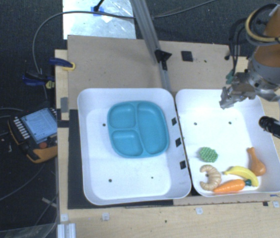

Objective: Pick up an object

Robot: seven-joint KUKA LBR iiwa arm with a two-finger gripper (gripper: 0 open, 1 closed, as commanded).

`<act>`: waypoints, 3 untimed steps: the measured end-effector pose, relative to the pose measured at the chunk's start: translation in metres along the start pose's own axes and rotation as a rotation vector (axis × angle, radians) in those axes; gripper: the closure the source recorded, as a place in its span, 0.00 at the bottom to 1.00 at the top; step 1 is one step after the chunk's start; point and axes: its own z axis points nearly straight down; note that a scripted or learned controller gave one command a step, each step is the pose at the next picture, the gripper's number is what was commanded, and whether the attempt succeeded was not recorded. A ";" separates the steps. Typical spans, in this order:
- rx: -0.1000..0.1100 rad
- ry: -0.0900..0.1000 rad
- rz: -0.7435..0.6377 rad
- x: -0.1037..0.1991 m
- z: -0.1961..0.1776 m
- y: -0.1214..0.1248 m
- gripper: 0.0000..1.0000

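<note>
**benchwatcher:** ok so where's the gripper (228, 102) right now? Looks like it's hanging over the far end of the right bin (199, 100), up near the back wall, nothing between the fingers as far as I can see. Whether they're spread or pinched, honestly can't tell from this angle, it's just a grey blob.

**pnp_dave:** Yeah same. And all the pickable stuff is piled at the opposite end, the near edge of that bin. Green ball (208, 154) is the closest one to the gripper, pretty much straight toward the camera from it, sitting on its own.

**benchwatcher:** The rest is a clump: croissant (209, 176), carrot (229, 186), banana (241, 172) touching or nearly, drumstick (256, 163) off to the right.

**pnp_dave:** Carrot and banana both lie roughly left-right, so I'd guess the fingers want to close across that. Ball doesn't care about angle, probably the easy target.

**benchwatcher:** Blue tray (137, 129) in the left bin (93, 148) is well apart from all this.
</note>
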 end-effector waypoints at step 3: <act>0.002 0.001 0.001 0.153 0.030 -0.045 1.00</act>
